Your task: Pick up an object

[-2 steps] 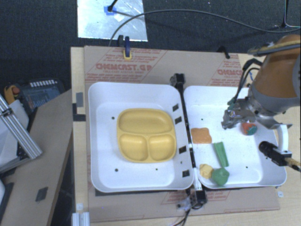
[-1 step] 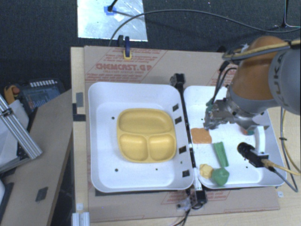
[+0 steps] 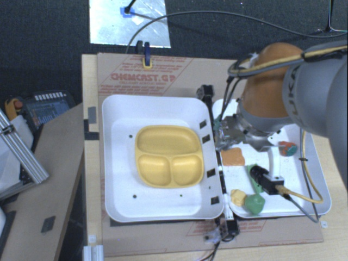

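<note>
- Now, 2 shallow white bins sit side by side on a brown cardboard sheet [image 3: 163, 72] that covers the bench: the left bin [image 3: 117, 109] and the right bin [image 3: 322, 193], with their inner walls meeting down the middle.
- The left bin holds a yellow plate [image 3: 167, 155] with 3 compartments. It lies flat around the bin's centre, with 1 wide compartment toward 12 o'clock and 2 smaller ones toward 6 o'clock.
- The grey arm [image 3: 318, 91] comes in from 3 o'clock and covers the 12 o'clock half of the right bin. Its orange band [image 3: 272, 86] bulges above the wrist.
- The gripper [image 3: 224, 135] hangs low at the right bin's 9 o'clock edge, just beside the wall shared with the left bin. From this angle I cannot tell whether it is open, closed or gripping anything.
- The loose things to pick from all lie in the right bin.
- An orange flat piece [image 3: 234, 157] lies flat near the bin's centre, at about 5 o'clock from the gripper and close to it.
- A yellow lump [image 3: 237, 196] sits toward the bin's 7 o'clock corner.
- A green rounded thing [image 3: 254, 203] touches the yellow lump on its 4 o'clock side.
- A small red-and-teal thing [image 3: 287, 148] lies at 3 o'clock from the orange flat piece, well apart from it and just under the arm's edge.
- Beyond the bench at 12 o'clock, a silvery sheet [image 3: 130, 15] lies on the dark floor.
</note>
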`<move>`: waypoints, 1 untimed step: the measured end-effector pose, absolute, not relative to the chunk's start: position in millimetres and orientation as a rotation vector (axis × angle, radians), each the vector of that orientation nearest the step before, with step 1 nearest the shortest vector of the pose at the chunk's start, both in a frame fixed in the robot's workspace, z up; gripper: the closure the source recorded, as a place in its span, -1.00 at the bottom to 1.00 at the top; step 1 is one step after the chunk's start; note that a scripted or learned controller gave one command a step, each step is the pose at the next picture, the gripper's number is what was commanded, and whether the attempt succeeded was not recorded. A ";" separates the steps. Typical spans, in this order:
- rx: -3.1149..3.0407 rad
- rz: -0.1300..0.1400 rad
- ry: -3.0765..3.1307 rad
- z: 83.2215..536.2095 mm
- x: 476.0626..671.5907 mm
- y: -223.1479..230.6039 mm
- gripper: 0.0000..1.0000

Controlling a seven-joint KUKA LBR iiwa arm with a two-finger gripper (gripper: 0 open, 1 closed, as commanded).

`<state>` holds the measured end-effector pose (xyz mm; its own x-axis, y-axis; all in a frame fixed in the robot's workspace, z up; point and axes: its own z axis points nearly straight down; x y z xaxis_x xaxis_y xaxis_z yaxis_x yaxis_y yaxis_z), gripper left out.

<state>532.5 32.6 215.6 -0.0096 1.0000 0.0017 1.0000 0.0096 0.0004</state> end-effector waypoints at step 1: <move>-2.210 -0.005 -2.233 228.6 539.9 83.1 1.00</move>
